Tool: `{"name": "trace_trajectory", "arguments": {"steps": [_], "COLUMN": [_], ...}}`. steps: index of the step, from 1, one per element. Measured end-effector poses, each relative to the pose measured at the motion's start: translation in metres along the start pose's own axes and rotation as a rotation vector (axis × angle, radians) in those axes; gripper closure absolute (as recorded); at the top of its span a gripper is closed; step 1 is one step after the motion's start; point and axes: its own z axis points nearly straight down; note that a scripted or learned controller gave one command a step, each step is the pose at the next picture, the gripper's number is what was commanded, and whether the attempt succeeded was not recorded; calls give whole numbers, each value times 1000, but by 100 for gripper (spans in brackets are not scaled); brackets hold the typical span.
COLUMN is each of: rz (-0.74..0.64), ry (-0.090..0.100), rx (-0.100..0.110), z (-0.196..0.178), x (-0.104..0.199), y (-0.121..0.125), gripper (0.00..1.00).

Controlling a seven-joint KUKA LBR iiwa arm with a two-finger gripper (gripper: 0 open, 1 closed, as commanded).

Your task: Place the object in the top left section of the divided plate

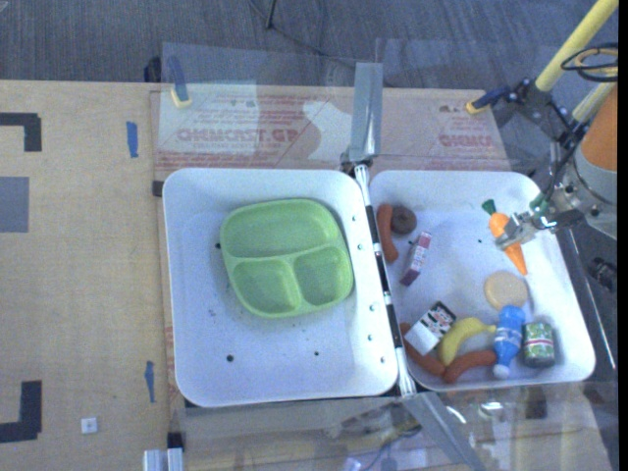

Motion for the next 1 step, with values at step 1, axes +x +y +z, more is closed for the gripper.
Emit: {"name": "trace_trajectory", "arguments": {"steps": [1], "rz": [-45], "ry": [-1], "rx": [1], "z": [-144], "x": [-20], "y": [-64], "gripper": [100]}}
